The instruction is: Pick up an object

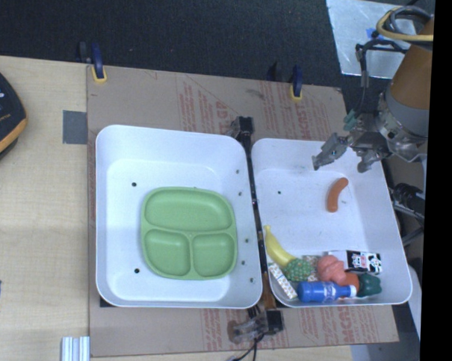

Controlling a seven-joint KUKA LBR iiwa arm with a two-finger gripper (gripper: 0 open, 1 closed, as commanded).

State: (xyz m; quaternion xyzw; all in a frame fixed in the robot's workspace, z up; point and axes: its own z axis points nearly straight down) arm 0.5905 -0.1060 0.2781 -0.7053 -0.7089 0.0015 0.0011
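Overhead, the tool (349, 153) is seen spread open and holding nothing. Just below it the sausage (336, 194) is found lying in the right bin (299, 217), its long axis nearly upright in the view.

A green plate (188, 233), an orange sausage (335, 194), a yellow banana (276, 248).

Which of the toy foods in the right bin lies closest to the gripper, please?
The sausage: it lies alone in the middle of the right bin, just below the open gripper, while the banana and other items crowd the bin's near edge.
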